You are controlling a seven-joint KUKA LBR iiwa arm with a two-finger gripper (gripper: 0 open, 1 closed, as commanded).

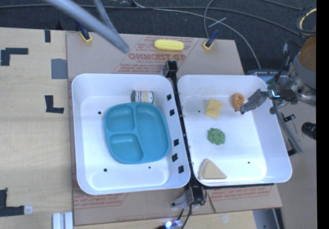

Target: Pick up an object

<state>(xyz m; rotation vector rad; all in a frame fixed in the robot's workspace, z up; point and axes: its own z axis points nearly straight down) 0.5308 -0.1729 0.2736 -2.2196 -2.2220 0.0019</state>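
The right bin (267,135) holds a yellow block (214,108), a green broccoli-like lump (216,136), a tan wedge (211,170) and a small orange ring-shaped piece (237,100). My gripper (251,105) reaches in over the bin's right rim at a slant. Its dark tip sits just right of the orange piece, close to it, and whether they touch is unclear. Nothing is visibly lifted.
The left bin (85,135) carries a blue divided plate (137,133) and a small can (142,96) at its far side. A yellow oblong object (168,44) lies on the cardboard behind the bins. Cables run across the dark bench at the back.
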